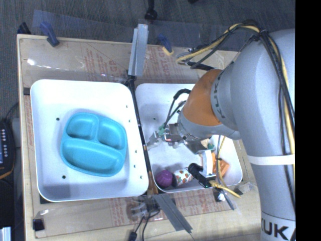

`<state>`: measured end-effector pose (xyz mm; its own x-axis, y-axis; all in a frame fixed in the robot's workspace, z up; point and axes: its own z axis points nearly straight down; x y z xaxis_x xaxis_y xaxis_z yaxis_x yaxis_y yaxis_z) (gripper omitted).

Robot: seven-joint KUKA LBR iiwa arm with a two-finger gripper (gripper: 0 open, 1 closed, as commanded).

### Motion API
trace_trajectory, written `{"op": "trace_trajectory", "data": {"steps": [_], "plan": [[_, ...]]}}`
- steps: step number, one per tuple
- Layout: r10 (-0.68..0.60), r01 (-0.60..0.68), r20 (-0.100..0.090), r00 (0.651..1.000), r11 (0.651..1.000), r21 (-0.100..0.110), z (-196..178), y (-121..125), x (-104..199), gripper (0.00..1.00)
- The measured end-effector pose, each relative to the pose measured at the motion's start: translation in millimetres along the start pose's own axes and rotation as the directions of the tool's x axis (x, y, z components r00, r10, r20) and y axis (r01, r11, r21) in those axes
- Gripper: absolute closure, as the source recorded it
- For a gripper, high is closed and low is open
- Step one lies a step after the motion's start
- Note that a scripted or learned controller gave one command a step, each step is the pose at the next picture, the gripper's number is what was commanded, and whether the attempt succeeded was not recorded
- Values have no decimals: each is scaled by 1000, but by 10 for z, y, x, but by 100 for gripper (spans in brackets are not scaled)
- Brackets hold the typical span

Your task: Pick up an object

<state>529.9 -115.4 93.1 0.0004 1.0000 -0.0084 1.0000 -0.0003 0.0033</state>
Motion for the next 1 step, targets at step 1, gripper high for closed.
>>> {"op": "trace_trajectory", "data": {"steps": [1], "plan": [[-9, 9, -7, 1000, 1000, 6, -86, -7, 29, 100]]}}
